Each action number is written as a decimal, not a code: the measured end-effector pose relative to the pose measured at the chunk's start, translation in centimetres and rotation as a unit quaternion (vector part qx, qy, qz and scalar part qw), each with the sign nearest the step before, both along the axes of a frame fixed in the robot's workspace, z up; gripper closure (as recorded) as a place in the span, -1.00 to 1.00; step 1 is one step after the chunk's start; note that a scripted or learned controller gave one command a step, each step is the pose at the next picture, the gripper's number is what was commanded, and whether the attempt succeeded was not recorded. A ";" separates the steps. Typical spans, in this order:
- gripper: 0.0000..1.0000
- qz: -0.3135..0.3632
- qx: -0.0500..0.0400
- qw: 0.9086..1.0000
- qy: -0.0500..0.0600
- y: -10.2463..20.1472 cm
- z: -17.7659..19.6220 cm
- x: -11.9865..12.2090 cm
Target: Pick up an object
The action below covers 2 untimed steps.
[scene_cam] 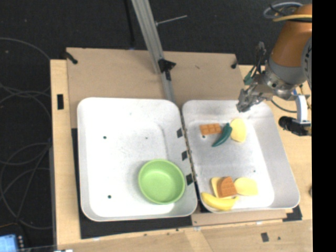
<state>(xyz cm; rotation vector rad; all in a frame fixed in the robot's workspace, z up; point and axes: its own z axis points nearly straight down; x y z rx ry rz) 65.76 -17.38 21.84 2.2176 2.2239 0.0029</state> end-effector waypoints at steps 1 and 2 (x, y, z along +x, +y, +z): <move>1.00 0.002 0.000 1.000 0.001 5.2 -0.5 -0.1; 1.00 0.002 0.001 1.000 0.001 10.0 -0.3 0.1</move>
